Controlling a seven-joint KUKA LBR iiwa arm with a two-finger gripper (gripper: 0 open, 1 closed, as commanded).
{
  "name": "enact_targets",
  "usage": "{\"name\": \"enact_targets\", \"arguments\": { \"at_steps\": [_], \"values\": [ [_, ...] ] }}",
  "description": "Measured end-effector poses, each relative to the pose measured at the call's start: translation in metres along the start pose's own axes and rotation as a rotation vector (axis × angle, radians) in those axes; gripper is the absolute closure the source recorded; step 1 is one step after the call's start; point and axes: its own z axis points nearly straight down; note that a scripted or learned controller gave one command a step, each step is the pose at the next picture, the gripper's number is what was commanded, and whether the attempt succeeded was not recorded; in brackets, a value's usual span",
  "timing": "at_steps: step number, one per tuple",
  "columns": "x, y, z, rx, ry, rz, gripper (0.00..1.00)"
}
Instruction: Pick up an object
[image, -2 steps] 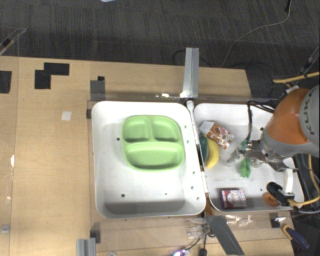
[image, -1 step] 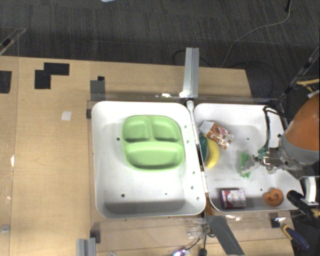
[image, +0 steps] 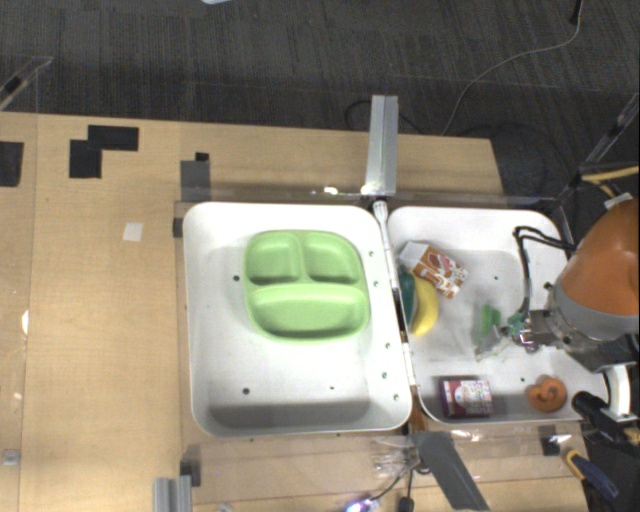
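Grey arm (image: 600, 290) reaching in from the right over the right bin (image: 500, 222), gripper (image: 497, 335) low beside a green object (image: 488, 322), finger state impossible to tell, banana (image: 425, 308) left, maroon packet (image: 466, 396) near, green tray (image: 305, 283) in left bin (image: 215, 330).

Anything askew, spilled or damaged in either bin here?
Nothing stands out. The green divided tray lies flat in the left bin; the banana, snack packet and dark can lie loose in the right bin, none spilled.
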Motion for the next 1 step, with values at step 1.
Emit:
{"name": "enact_targets", "arguments": {
  "at_steps": [1],
  "values": [
    [-0.0186, 0.0708, 0.0226, -0.011, -0.003, 0.111, 0.00]
  ]
}}
